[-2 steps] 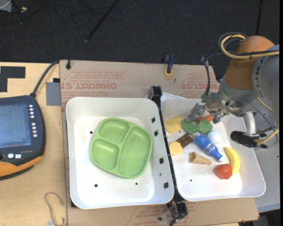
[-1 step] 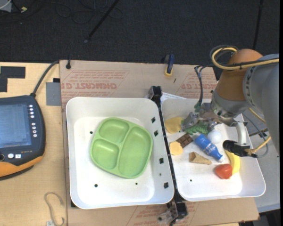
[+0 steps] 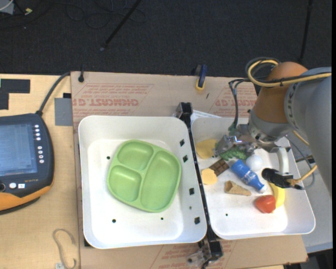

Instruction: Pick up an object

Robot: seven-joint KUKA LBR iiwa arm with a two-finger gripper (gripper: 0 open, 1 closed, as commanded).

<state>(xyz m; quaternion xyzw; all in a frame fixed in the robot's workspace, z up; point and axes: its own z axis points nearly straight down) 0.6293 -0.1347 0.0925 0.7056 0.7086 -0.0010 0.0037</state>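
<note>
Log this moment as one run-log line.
arm: reaching into right bin | gripper: low over toy pile, near blue bottle | held: nothing seen | left bin: green divided plate | task: pick pending

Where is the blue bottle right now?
In the camera view, the blue bottle lies in the right bin, just below the gripper, between the brown bar and the banana.
</note>
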